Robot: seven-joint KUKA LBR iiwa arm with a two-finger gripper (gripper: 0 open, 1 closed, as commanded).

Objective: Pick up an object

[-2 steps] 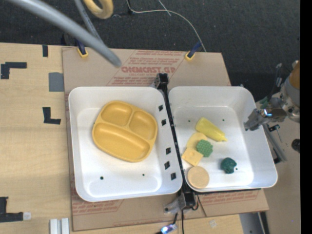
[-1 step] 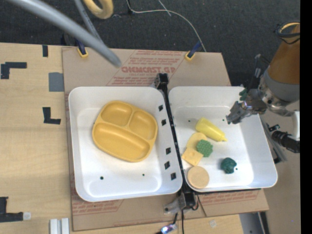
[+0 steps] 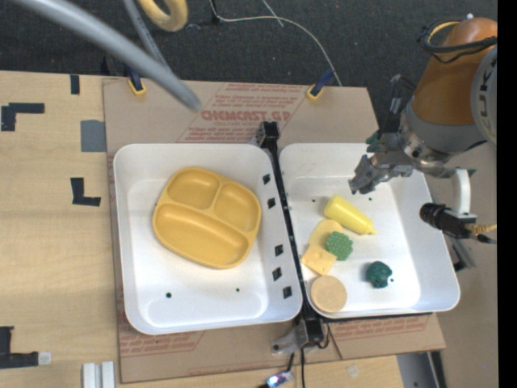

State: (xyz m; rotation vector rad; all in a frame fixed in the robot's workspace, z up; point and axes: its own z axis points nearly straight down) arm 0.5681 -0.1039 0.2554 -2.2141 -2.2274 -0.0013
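Note:
My gripper (image 3: 363, 182) hangs over the upper part of the right bin (image 3: 404, 301), just above and to the right of a yellow corn-like piece (image 3: 349, 214). Nothing shows between its fingers. Below that piece lie a green broccoli (image 3: 339, 246) on a pale yellow piece (image 3: 325, 231), a yellow cheese wedge (image 3: 317, 259), a round tan cookie (image 3: 329, 293) and a dark green broccoli-like piece (image 3: 378, 274). A yellow divided plate (image 3: 208, 217) rests in the left bin (image 3: 137, 297).
A black divider (image 3: 279, 217) runs between the two bins. The arm's grey and orange body (image 3: 452, 95) stands at the right edge, with a black fitting (image 3: 440, 215) over the right bin's rim. Grey hoses (image 3: 97, 31) cross the top left.

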